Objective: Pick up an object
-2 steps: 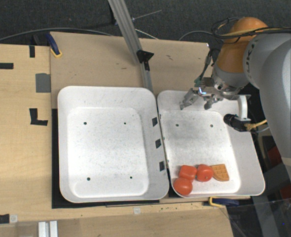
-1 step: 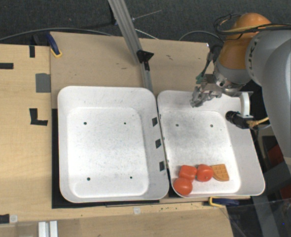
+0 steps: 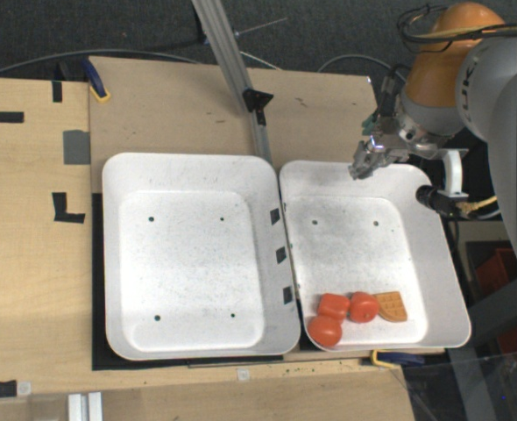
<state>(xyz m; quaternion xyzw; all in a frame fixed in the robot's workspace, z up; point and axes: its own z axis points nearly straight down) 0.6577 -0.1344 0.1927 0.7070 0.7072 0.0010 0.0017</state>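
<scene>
The gripper hangs over the far rim of the right bin, near its back edge; whether it is open or closed I cannot tell, and nothing shows in its grasp. The objects lie well apart from it, at the bin's near end — three red tomato-like pieces clustered together, touching, with an orange cracker-like piece just beside them on the right. The left bin sits alongside on the wooden counter.
</scene>
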